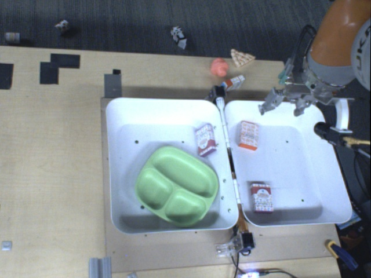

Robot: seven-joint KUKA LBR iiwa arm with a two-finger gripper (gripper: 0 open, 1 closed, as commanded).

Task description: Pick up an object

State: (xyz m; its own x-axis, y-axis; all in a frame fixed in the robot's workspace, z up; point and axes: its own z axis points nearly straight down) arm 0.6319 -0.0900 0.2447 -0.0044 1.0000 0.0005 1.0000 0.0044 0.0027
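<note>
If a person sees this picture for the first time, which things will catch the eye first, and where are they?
The eye goes first to the large pale green plastic plate with three compartments, lying tilted in the left white bin. Next comes the grey arm's orange band at the upper right, with the gripper over the far edge of the right white bin. Three small red-and-white cartons follow: one in the left bin, two in the right.

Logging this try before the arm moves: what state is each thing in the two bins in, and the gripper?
green divided plate: tilted against the left bin's near wall
red-and-white packet: left bin, leaning at the far right edge
orange-and-white box: right bin, lying flat
red box: right bin, lying flat
gripper: open, holding nothing, above the right bin's far edge
</note>
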